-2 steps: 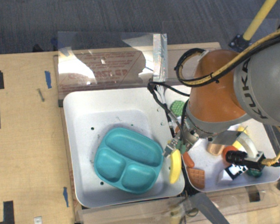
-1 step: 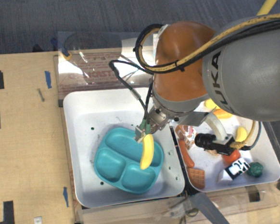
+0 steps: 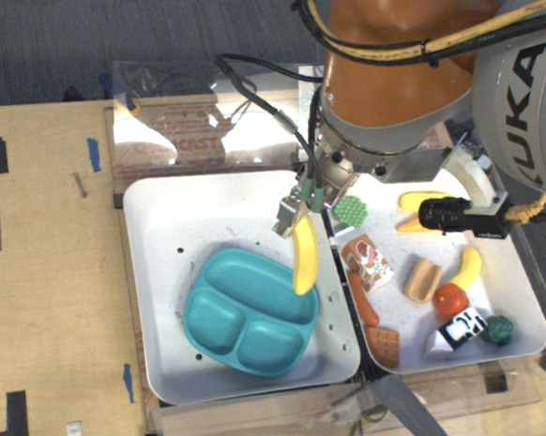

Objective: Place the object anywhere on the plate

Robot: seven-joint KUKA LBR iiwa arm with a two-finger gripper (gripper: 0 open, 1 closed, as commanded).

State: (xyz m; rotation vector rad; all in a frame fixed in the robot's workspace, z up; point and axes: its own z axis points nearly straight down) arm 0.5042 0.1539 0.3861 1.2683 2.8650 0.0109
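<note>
A yellow banana (image 3: 304, 254) hangs upright from my gripper (image 3: 298, 210), whose fingers are shut on its top end. Its lower tip hovers over the right edge of the teal divided plate (image 3: 238, 311), which lies in the left bin (image 3: 155, 269). The arm's orange band and grey wrist fill the upper right and hide part of the right bin.
The right bin (image 3: 526, 329) holds several toy foods: a green bumpy item (image 3: 350, 211), a snack packet (image 3: 366, 261), a sausage (image 3: 364, 304), a waffle (image 3: 383, 347), a bread roll (image 3: 420, 279), a tomato (image 3: 451, 297), another banana (image 3: 468, 267) and a dark green piece (image 3: 497, 330). Cables loop behind the bins.
</note>
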